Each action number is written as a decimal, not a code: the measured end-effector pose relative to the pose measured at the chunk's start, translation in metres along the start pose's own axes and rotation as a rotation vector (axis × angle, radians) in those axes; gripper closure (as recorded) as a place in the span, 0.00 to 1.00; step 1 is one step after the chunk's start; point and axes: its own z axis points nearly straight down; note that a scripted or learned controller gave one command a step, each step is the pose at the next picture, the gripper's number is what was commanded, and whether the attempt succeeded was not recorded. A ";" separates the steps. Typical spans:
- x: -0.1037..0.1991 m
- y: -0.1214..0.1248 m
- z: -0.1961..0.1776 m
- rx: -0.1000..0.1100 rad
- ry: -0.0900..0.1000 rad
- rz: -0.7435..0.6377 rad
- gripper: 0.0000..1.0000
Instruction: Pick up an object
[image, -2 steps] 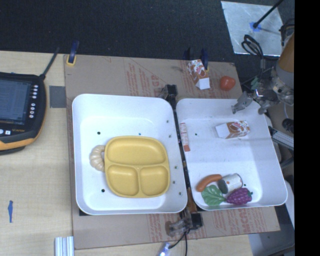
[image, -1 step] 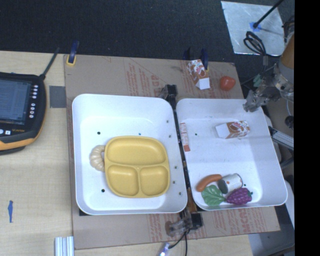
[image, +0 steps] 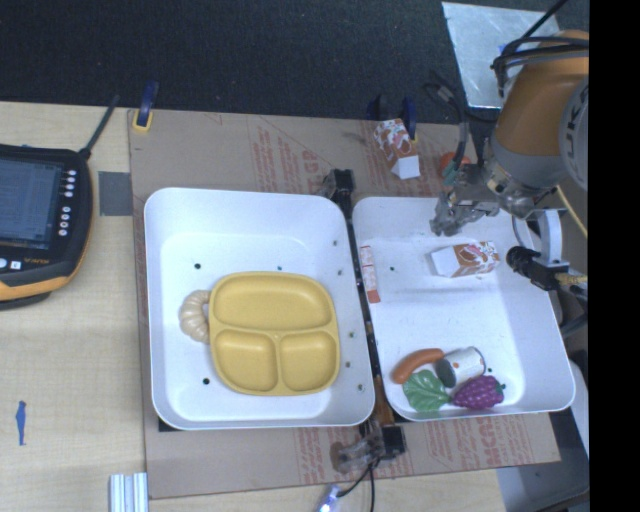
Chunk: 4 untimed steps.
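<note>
The grapes (image: 479, 392) sit far below the carton (image: 465, 259) in the right bin (image: 530, 330). The gripper (image: 456, 213) hangs just above the carton, holding nothing; how wide, I cannot tell. The carton looks light and stiff; grab its long sides.

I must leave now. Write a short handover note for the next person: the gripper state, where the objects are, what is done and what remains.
Gripper: above the far end of the right bin, holding nothing visible.
Small carton: lies in that bin, just beside the gripper.
Near corner of the same bin: sausage, green leaf toy, can, grapes, bunched together.
Left bin: yellow divided plate, a beige shell-like item at its side.
Done: nothing lifted.
Left: grasp one object and raise it.
</note>
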 end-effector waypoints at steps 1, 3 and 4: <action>-0.032 -0.102 0.012 0.001 -0.001 0.002 1.00; -0.055 -0.054 -0.047 0.000 0.000 0.000 1.00; -0.056 -0.054 -0.057 0.002 -0.001 -0.003 1.00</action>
